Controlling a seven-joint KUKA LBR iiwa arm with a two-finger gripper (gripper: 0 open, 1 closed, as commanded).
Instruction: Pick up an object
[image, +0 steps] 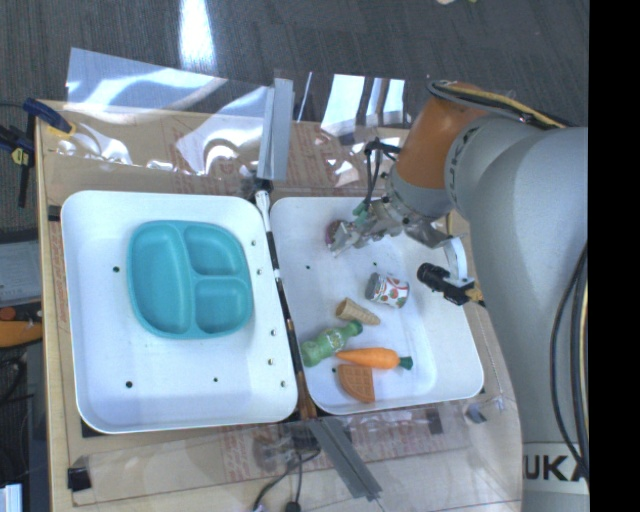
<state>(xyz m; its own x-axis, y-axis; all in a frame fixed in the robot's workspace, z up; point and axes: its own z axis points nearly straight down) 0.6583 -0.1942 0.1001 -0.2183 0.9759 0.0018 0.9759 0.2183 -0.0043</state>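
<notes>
Nearest the camera, at six o'clock in the right-hand white bin (455, 375), lie a brown waffle-like wedge (355, 382), an orange toy carrot (372, 358) and a green toy bottle (329, 343). At twelve o'clock, the jaws (350, 233) hang; their opening cannot be told. A clean pick means centring over one isolated object.

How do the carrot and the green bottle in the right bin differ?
Colour: the carrot is orange with a green tip, while the green bottle is green with a pale band.
Pose: the carrot lies nearly level across the view; the bottle lies tilted, its right end higher up the view.
Place: the bottle sits left of the carrot, nearer the divider between the bins.
Shared: both lie flat in the right bin, close together.
</notes>
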